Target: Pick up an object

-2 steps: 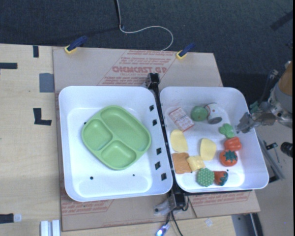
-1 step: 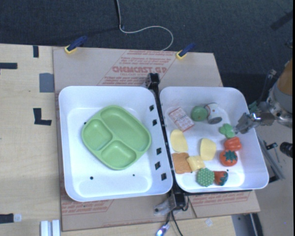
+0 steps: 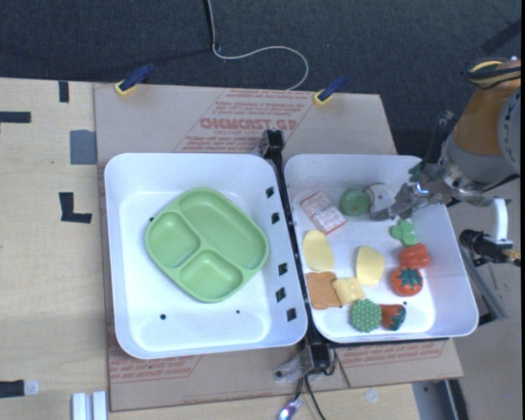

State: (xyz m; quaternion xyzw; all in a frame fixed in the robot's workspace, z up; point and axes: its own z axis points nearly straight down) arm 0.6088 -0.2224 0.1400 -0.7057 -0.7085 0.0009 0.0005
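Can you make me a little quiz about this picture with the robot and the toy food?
1. True or false: the green divided plate lies in the left bin.
2. What is the gripper closest to?
A. the round green piece
B. the strawberry
C. the brown cracker
3. Fill in the missing word: all the toy food lies in the ____ bin.

Key:
1. True. The plate is the left bin's one big thing.
2. A. The gripper is at the upper part of the right bin, just right of the round green piece.
3. Right.
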